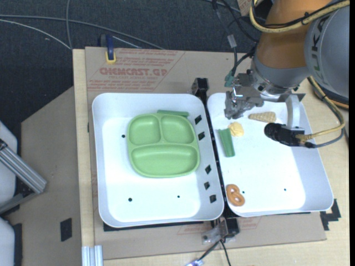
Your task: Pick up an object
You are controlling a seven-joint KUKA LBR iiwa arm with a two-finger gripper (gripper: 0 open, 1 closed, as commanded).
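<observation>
So the gripper (235, 111) hangs at the right bin's (288, 198) 11 o'clock corner, right above a small yellow piece (237, 129) (can't tell the grip state). Green stick (226, 142) at its 7, pretzel (235, 195) down at 6. Green divided plate (162, 145) sits in the left bin (111, 204).

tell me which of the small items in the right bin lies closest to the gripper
The small yellow piece, just below the gripper. The green stick lies lower, the beige cone off to the side, and the pretzel far down by the bin's near edge.
</observation>
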